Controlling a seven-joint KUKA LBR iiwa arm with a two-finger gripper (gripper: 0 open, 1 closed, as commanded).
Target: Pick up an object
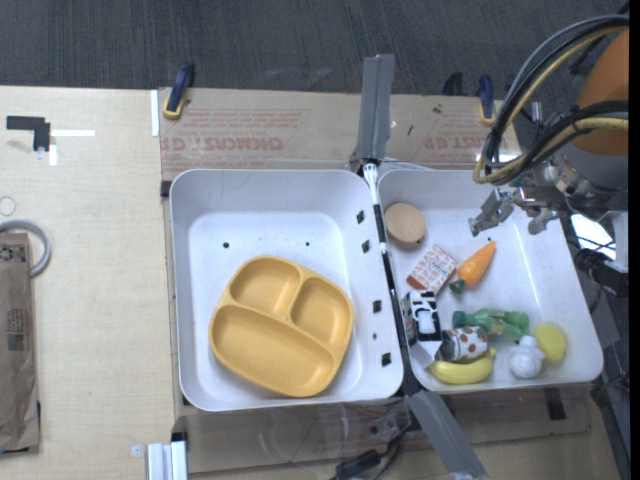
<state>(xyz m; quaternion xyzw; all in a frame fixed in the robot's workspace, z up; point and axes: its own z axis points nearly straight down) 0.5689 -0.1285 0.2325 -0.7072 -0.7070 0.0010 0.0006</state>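
The right bin point(560, 268) holds several small items. Among them are a tan round bun point(405, 223), a red and white box point(432, 266), an orange carrot point(476, 263), a black and white piece point(425, 318), a green toy point(490, 320), a yellow lemon point(550, 341) and a banana point(462, 371). My gripper point(515, 218) hangs over the bin's far right part, just up and right of the carrot. It is open, with its two fingers spread apart and nothing between them.
The left bin point(200, 228) holds a yellow divided plate point(283, 325). A grey divider bar point(375, 118) runs between the bins at the back. Black cables point(540, 78) loop above the arm at the right. A brown paper bag point(15, 338) lies at the far left.
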